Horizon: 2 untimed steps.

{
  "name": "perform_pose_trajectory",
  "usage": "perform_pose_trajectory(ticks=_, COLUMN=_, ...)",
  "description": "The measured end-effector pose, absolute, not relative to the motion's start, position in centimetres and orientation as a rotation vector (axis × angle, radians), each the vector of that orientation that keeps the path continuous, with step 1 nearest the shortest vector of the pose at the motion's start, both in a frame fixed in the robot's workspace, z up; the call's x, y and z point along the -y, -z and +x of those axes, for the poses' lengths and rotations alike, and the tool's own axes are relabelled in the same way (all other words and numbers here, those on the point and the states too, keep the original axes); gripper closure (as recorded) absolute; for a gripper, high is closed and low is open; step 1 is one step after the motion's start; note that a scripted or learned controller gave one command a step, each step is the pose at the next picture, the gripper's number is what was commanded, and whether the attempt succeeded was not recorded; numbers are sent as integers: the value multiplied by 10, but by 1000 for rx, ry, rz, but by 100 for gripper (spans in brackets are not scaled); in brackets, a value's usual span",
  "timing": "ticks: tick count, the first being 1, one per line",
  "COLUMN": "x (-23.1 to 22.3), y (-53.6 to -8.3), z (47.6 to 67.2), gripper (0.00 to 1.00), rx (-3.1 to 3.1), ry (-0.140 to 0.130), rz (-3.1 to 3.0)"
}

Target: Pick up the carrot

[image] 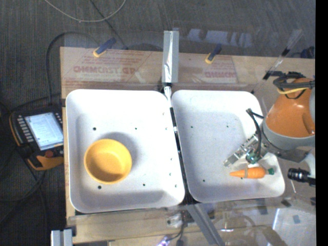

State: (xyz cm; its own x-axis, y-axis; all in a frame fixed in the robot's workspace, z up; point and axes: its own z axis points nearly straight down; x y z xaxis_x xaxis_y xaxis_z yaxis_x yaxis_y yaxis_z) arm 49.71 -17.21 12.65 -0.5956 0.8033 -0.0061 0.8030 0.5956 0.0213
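1. The tool (240,157) hovers low in the right bin (215,111); how far open it is I cannot tell.
2. The carrot (248,173) lies just below it, ungrasped.
3. Risk: closing off-centre could nudge the carrot toward the bin wall.

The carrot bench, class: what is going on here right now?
A grey and orange robot arm reaches in from the right over the right bin. Its gripper hangs low just above and left of the carrot, which lies flat near that bin's front right corner, not yet lifted. A yellow bowl sits in the left bin.
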Motion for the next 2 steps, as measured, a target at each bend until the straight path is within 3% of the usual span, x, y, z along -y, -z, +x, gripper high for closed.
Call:
perform_pose_trajectory(ticks=1, x=174, y=-120, z=492, gripper=0, rx=-2802, ry=-18, rz=1419)
perform_pose_trajectory(ticks=2, x=152, y=-97, z=496, gripper=0, rx=-2485, ry=-14, rz=1853)
